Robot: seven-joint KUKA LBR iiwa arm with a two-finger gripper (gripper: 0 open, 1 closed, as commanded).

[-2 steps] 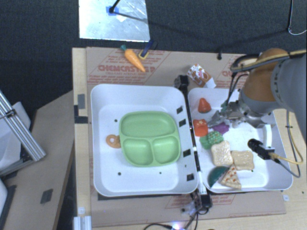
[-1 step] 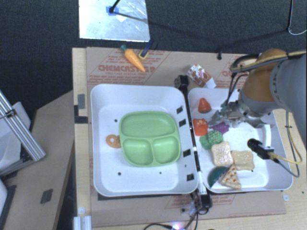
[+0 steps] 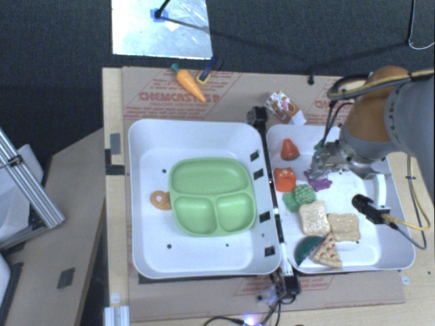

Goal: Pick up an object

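My gripper (image 3: 320, 166) is low in the right bin (image 3: 393, 250), near its back middle, directly over a small purple toy (image 3: 318, 181). Just left of it sit a red strawberry-like piece (image 3: 289, 149) and an orange-red block (image 3: 284, 178). A green leafy toy (image 3: 300, 196) lies in front of the block. Two toast slices (image 3: 314, 217) (image 3: 344, 226) lie nearer the front, with a pizza slice (image 3: 328, 254) and a dark green piece (image 3: 306, 248) at the front edge. Nothing is visibly lifted.
The left bin (image 3: 146, 250) holds a green divided plate (image 3: 209, 195) and a small brown ring (image 3: 161, 200). Behind the bins, on the cardboard, lie a toy carrot (image 3: 191, 85) and a wrapped snack (image 3: 284, 107). A silver sheet (image 3: 160, 19) lies further back.
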